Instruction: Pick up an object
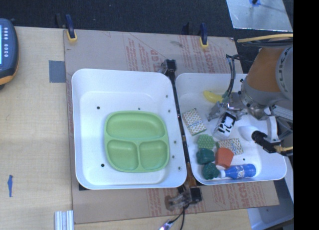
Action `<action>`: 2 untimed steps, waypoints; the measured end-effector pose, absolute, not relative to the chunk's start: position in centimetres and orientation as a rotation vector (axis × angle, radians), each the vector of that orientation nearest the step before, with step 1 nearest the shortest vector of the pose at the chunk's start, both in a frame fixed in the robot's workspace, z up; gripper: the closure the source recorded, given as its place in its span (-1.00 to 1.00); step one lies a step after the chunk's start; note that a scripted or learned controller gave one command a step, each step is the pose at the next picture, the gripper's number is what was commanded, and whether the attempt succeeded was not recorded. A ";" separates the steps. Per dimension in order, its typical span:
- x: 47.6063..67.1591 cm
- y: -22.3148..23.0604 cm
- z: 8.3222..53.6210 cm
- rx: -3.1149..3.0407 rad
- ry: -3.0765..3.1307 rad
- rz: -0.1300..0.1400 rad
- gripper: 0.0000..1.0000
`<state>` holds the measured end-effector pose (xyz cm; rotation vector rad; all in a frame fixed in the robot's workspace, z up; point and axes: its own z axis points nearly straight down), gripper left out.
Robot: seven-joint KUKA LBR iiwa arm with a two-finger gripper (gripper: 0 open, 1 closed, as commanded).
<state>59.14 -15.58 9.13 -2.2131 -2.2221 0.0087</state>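
At right of frame, my jaws (225, 122) hung low in the right bin (192, 82); I couldn't tell their state. Below them lay an orange cup (224, 157) and a blue-capped tube (240, 171).

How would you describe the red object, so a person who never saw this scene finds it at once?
Look in the right bin, near its front edge. The red cup sits between the dark green pieces and the blue-capped white tube; nothing else there is red.
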 end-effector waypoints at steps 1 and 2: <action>65.9 -13.5 9.3 -2.215 -2.230 -0.003 -1.00; 65.9 -17.7 22.1 -2.229 -2.232 -0.007 -1.00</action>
